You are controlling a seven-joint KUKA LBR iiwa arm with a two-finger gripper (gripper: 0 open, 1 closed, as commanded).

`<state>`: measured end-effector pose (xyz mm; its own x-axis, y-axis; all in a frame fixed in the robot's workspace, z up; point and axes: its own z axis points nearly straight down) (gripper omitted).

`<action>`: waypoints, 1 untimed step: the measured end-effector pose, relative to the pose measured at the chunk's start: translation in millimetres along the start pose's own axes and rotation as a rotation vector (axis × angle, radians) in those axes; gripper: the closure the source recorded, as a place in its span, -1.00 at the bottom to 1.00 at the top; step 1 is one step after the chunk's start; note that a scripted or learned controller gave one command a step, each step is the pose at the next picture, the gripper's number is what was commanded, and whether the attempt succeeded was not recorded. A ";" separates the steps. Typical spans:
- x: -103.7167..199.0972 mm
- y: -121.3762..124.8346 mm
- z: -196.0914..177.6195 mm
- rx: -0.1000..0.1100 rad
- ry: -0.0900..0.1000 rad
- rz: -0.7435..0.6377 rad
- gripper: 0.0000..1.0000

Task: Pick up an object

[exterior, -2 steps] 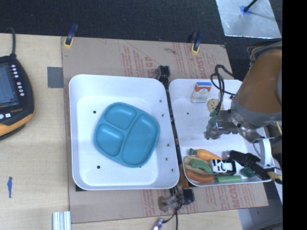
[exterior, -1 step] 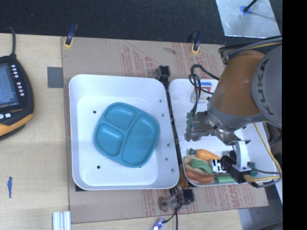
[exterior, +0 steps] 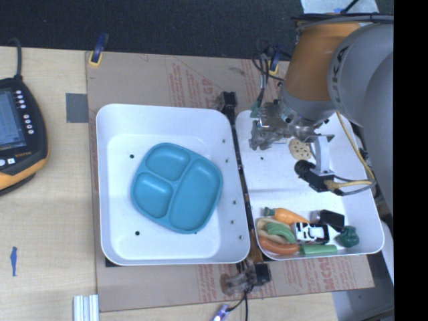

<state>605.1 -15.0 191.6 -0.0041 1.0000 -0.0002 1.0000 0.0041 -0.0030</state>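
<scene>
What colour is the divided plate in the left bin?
Light blue; the divided plate shows plainly in the camera view.

Bench (exterior: 53, 206) with a cardboard sheet and two white bins

The light wooden bench carries a brown cardboard sheet (exterior: 167, 79); on it sit the left bin (exterior: 107, 179) and the right bin (exterior: 364, 199), side by side. A teach pendant (exterior: 17, 136) rests at the bench's left edge, and a grey tape patch (exterior: 77, 107) lies just beside the cardboard.

white bins: 2 (exterior: 107, 179) (exterior: 364, 199) | blue divided plate: 1 (exterior: 177, 187) | toy pile in right bin: roughly 6, hard to count (exterior: 304, 233) | handheld pendant: 1 (exterior: 17, 132)
</scene>
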 end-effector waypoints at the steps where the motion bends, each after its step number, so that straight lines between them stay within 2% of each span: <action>1: -84.9 -13.3 -34.2 -0.001 -0.001 0.003 1.00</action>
<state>592.2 -100.0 225.9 -0.0015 1.0000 -0.0010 1.0000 0.0015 -0.0019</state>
